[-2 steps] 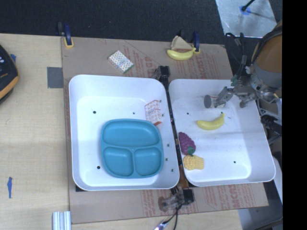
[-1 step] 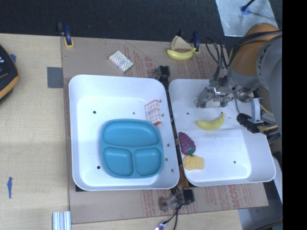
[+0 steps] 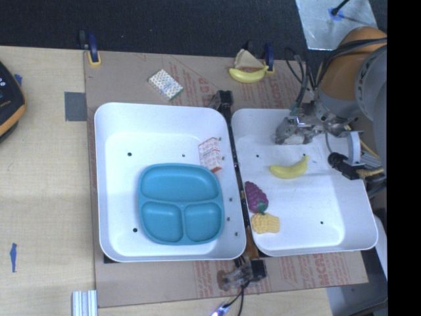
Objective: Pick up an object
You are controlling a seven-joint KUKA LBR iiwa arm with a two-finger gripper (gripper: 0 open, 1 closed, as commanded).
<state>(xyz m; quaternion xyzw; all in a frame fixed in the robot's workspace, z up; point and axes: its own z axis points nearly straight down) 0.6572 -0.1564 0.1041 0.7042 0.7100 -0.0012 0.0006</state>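
A yellow banana [image 3: 290, 168] lies in the right bin [image 3: 329, 239], near its middle back. At that bin's left wall sit a purple grape bunch [image 3: 256, 195] and a yellow corn piece [image 3: 265, 224] just below it. My gripper [image 3: 294, 130] hangs over the back of the right bin, above and slightly behind the banana, with nothing visible between its fingers. In the left bin [image 3: 118, 127] rests a blue divided plate [image 3: 181, 203], and a small red and white packet [image 3: 210, 153] lies by the right wall.
On the bench behind the bins lie a second banana with a tan piece [image 3: 248, 69] and a small patterned packet [image 3: 165, 83]. The arm's grey and orange body [image 3: 352, 71] fills the back right. A black and yellow device [image 3: 8, 101] sits at the far left.
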